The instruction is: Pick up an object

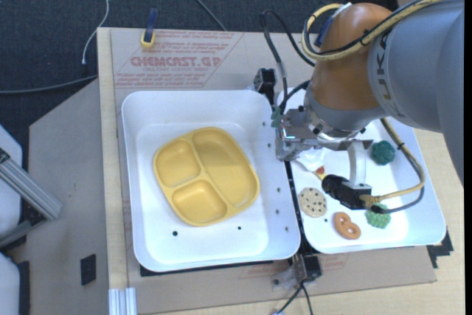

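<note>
**Even overhead light, soft shadows, slight softness throughout**

The bench is lit brightly and evenly from above. The left bin [140, 158] is rendered almost pure white, and a mild sheen is seen along its rim. A gentle gloss is picked up on the yellow divided plate [205, 175], with a thin soft shadow cast at its lower edge. A broad highlight is carried on the orange band [346, 59] of the arm, and a shaded patch is thrown beneath the arm onto the right bin [413, 225]. The dark floor [59, 11] is left dim and grainy. Fine detail is slightly smeared everywhere; the cardboard lettering [177, 63] is barely resolved.
</note>
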Controlling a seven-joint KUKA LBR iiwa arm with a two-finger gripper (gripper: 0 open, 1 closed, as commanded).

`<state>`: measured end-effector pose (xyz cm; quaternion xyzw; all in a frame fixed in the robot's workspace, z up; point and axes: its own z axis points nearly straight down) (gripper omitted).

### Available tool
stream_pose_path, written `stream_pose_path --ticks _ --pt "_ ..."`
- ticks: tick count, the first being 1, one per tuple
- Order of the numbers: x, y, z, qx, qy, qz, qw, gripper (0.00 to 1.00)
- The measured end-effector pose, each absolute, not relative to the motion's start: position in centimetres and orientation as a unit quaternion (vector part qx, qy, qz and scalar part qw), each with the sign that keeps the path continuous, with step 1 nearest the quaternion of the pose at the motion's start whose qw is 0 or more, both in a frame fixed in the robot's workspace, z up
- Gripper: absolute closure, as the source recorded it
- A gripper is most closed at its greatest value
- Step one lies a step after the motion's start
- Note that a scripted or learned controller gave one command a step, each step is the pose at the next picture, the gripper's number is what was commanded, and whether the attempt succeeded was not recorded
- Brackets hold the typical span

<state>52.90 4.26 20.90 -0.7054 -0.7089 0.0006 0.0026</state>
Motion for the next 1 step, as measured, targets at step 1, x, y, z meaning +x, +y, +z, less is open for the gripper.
stream_pose_path --ticks 1 --pt "50.92 8.81 21.37 -0.705 -0.709 0.0004 0.003 1.00"
